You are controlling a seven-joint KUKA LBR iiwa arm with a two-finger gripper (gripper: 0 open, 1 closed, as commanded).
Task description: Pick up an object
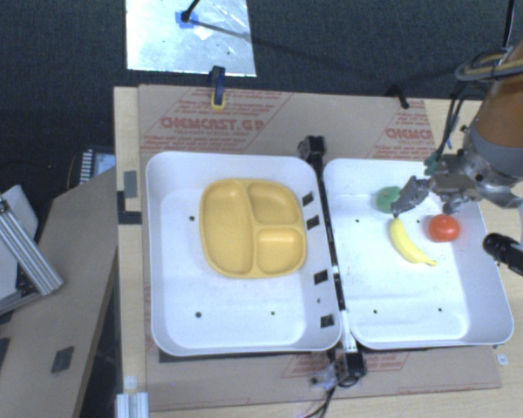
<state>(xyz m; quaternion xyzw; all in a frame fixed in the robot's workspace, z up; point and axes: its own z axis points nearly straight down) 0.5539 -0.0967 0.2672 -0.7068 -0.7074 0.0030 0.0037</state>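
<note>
On the desk [244, 364], a brown board with red lettering carries two shallow white bins side by side. Nearest the camera, the front parts of both bins are bare white floor with a few small dark dots. The left bin [170, 320] holds a yellow divided plate [251, 227] lying flat near its middle, with one long section on its left and two smaller sections on its right. A dark clip strip [324, 251] runs along the seam between the bins.

In the right bin [418, 320], a banana [408, 241] lies on the floor, slanting from upper left to lower right. Just beside it, to its right, sits a small red tomato-like fruit [444, 227]. A little farther back, close to the bin's far wall, rests a round green object [387, 199].

The hand [431, 200] hangs over the far right part of this bin, above the fruit, with its two grey fingers spread apart and nothing between them. One finger [409, 197] points down next to the green object; the other sits just above the red fruit. The arm [510, 111], with its orange band, reaches in from the right.

Beyond the bins, a yellow clamp [218, 90] grips the board's far edge, and a shiny metal sheet [190, 24] lies on the dark floor.
</note>
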